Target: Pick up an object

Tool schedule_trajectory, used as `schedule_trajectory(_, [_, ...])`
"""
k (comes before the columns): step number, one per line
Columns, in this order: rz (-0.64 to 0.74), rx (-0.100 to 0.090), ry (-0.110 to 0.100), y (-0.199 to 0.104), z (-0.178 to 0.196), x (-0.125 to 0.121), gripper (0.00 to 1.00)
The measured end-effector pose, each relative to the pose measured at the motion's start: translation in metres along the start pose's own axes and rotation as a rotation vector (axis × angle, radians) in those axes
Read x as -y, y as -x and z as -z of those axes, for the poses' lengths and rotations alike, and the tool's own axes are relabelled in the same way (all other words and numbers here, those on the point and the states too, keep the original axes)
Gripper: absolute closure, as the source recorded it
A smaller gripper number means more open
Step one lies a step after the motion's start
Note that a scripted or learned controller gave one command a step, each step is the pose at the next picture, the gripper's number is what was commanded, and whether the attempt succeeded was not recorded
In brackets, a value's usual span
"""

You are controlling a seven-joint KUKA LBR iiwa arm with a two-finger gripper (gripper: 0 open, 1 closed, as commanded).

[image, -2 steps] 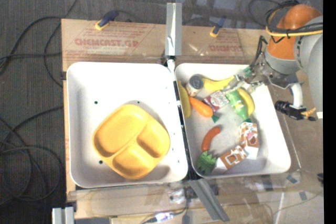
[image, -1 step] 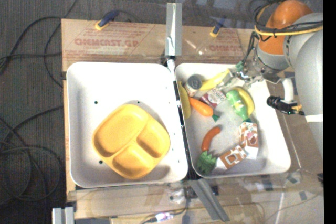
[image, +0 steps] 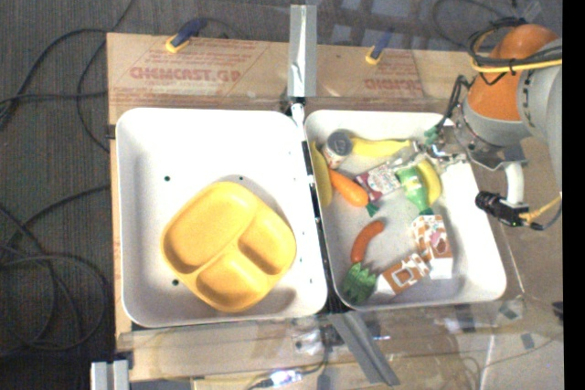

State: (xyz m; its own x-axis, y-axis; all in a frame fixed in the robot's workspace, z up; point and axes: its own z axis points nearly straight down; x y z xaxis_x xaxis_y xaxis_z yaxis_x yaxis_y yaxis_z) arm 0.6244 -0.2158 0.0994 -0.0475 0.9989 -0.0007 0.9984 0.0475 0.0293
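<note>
The right bin holds several small items: a yellow banana, a grey round piece, an orange carrot, a red and white packet, a yellow-green bottle, a red sausage, a green toy and two printed cartons. My gripper is low at the bin's far right corner, just above the yellow-green bottle and beside the banana's right end. I see nothing held by it.
The left bin holds a yellow divided plate. A yellow strip lies along the right bin's left wall. The arm's orange band hangs over the bench beyond the bin's right rim. Cables lie on the floor around the bench.
</note>
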Motion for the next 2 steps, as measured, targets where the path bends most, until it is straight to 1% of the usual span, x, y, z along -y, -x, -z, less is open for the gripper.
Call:
schedule_trajectory(1, [0.203, -0.001, -0.029, 0.007, 0.032, 0.015, 0.0])
schedule_trajectory(2, [0.243, -0.004, -0.029, 0.006, 0.01, -0.013, 0.0])
